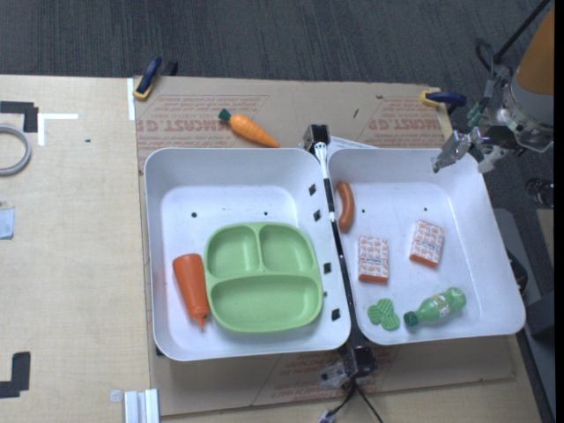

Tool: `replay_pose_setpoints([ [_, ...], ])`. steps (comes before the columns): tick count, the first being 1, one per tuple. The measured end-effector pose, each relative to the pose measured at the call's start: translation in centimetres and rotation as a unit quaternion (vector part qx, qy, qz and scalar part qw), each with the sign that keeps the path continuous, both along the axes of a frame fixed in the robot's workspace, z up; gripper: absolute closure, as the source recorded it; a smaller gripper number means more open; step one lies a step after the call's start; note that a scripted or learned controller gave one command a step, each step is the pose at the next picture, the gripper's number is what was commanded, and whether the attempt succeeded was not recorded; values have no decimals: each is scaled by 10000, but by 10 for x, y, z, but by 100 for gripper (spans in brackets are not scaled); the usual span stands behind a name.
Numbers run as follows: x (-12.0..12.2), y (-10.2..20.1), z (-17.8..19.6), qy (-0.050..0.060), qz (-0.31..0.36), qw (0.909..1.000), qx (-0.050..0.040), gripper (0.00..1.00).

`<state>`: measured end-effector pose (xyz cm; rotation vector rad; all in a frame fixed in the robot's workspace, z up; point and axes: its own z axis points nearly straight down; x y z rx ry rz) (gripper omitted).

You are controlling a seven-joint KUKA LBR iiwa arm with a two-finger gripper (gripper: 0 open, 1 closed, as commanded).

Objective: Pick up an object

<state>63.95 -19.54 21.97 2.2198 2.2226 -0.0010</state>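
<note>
My gripper [461,159] hangs over the far right corner of the right bin [493,236], open, with nothing between its fingers. Below it in that bin lie a brown sausage [345,205] against the left wall, two red-and-white packets [373,259] [427,242] in the middle, a green bottle [436,307] on its side near the front, and a small green leafy piece [383,314] beside the bottle. All of these lie apart from the gripper.
The left bin [167,201] holds a green divided plate [263,277] and an orange cone-shaped piece [190,286] at its left. A toy carrot [249,128] lies on the cardboard behind the bins. Clamps [147,77] [443,99] sit at the cardboard's far corners.
</note>
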Motion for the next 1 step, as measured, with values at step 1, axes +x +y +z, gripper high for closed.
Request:
replay_pose_setpoints([
  [1,-52,24,-128,1,697,9976,2,0],
])
